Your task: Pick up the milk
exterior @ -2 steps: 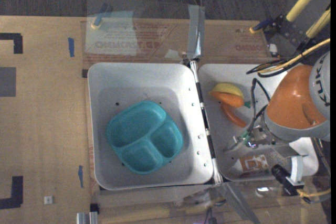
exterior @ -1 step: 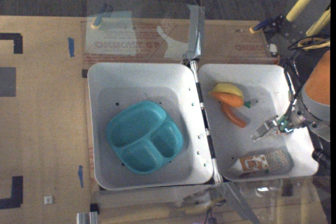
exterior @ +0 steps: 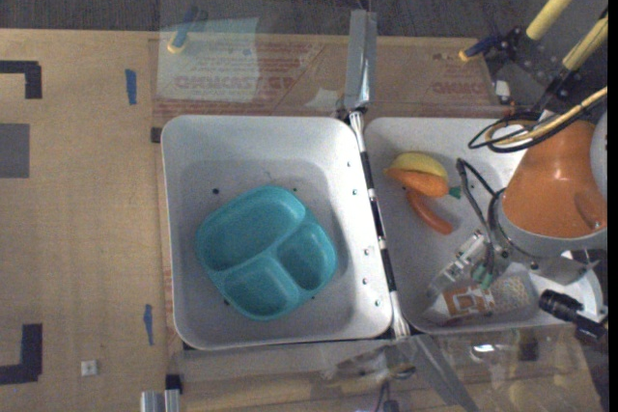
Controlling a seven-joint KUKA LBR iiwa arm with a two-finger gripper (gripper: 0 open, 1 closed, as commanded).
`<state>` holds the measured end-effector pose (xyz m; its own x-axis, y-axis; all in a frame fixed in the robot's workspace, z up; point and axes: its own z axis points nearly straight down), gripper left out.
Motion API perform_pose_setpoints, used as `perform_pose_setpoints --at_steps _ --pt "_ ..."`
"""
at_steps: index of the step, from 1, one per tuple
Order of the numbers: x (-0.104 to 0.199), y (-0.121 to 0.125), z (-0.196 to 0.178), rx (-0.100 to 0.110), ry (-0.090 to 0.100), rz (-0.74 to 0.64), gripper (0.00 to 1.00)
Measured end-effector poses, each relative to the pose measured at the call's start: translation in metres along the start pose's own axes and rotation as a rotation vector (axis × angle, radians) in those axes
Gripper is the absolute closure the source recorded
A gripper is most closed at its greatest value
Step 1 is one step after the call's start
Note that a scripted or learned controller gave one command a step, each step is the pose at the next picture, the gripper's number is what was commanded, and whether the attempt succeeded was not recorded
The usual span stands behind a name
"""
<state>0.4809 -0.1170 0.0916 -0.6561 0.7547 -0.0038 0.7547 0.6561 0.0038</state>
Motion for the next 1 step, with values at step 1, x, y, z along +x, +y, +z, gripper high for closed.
perform_pose_setpoints --at_steps 1 --pt "0.0120 0.0115 -0.0601 0.002 0.000 0.149 0.00"
